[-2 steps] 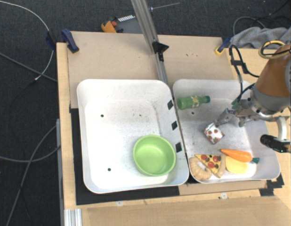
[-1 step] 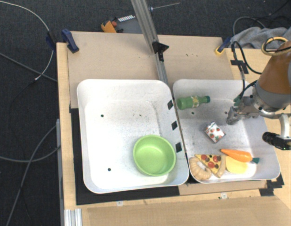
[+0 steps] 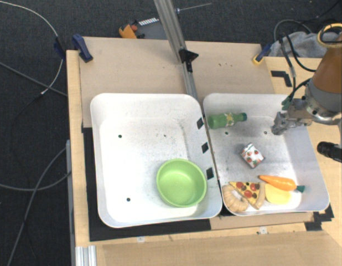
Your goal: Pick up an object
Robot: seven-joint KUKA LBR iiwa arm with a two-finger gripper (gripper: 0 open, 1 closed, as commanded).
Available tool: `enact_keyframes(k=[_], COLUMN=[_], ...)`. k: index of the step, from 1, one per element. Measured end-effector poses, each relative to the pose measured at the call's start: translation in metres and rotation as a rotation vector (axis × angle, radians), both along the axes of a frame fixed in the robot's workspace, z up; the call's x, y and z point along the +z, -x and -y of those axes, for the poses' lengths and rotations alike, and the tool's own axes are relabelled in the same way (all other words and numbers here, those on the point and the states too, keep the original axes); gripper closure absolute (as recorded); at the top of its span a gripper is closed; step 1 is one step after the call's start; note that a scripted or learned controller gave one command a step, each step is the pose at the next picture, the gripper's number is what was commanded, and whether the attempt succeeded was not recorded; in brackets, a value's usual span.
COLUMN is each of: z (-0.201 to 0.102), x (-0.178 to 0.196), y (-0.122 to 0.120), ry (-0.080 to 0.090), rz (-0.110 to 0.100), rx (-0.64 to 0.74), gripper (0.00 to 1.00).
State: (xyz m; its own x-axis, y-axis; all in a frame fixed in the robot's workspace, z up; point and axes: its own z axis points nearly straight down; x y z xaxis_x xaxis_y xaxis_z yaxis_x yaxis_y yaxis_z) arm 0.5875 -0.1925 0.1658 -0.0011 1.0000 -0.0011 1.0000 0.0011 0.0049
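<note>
objects lie in the right bin (image 3: 320, 173): a green bottle (image 3: 226, 119) on its side at the far left, a small patterned carton (image 3: 252, 155) mid-bin, a carrot (image 3: 278, 182), pizza slice (image 3: 248, 190) and croissant (image 3: 234, 198) along the near edge. the gripper (image 3: 281, 124) hovers at the far right, nothing visibly held; how far open, i cannot tell. a green bowl (image 3: 181, 182) sits in the left bin (image 3: 104, 148).

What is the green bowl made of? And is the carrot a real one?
The green bowl looks like plastic: one even lime colour, smooth, with a soft sheen. The carrot seems to be a toy, probably plastic too, since its orange is flat and shiny with a neat green tip. I can't be certain from above.
</note>
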Motion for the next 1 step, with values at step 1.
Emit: enact_keyframes(k=[1], z=[-0.0045], x=[0.0543], y=[-0.0103], ry=[0.000], rz=[0.001], rx=[0.000], gripper=[1.00])
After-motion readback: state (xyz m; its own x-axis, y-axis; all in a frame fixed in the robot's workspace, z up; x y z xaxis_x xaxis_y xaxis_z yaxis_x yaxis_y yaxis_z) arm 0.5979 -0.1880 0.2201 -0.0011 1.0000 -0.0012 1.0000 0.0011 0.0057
